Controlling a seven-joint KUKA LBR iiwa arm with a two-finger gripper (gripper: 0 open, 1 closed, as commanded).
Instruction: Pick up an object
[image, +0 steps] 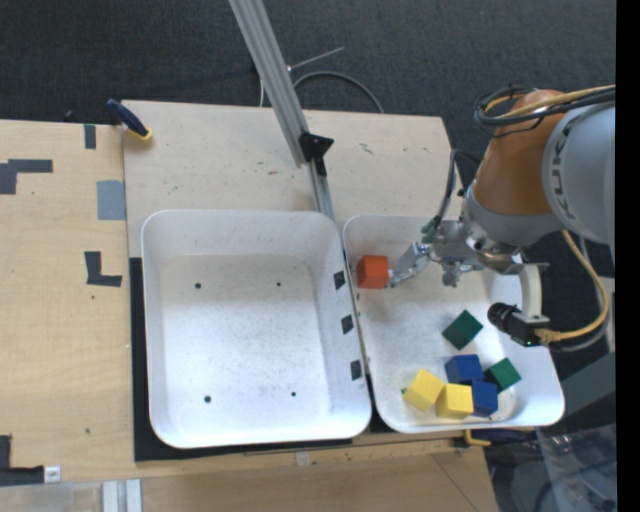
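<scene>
An orange cube (373, 271) lies at the far left of the right bin (400, 325), close to its upper wall. My gripper (428, 272) hangs low over that bin, just to the right of the orange cube. It is open: one finger (404, 269) reaches toward the cube's right side and the other stands well apart, with nothing between them. A dark green cube (463, 328) lies alone below the gripper. Near the bin's front right corner are a blue cube (462, 368), a green cube (503, 373), two yellow cubes (425, 388) (458, 400) and another blue cube (484, 398).
The left bin (170, 330) sits beside the right one, their walls touching. A slanted metal rail (285, 95) crosses above the bins' shared corner. A black cable with a yellow hose (540, 335) hangs by the right bin's right rim.
</scene>
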